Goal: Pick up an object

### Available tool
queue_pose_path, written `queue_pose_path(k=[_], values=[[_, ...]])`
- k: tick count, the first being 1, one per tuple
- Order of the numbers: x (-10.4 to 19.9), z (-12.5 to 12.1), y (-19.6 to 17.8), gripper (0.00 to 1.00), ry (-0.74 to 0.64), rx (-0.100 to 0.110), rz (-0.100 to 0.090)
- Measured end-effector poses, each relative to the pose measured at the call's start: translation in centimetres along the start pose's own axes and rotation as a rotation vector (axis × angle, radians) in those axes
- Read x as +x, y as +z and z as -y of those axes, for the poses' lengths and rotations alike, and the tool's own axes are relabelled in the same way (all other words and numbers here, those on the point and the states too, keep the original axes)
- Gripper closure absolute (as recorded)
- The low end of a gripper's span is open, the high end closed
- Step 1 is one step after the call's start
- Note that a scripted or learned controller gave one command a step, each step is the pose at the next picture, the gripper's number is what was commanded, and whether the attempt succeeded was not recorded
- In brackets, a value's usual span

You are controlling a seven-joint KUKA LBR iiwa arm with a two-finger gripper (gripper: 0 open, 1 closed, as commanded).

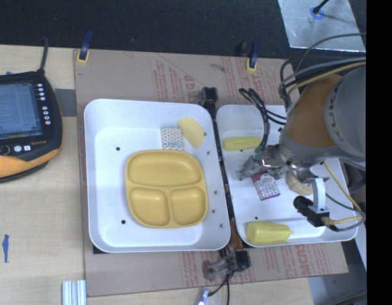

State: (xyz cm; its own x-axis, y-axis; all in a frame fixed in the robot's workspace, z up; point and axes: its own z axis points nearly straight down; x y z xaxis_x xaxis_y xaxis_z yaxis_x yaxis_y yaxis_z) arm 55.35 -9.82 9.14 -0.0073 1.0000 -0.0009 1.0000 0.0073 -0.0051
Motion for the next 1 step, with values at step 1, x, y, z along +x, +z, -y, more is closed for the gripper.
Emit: queue_pose_path(k=[1], values=[[-0.12, 0.02, -1.01, 1.0, -0.001, 0.002, 0.0]])
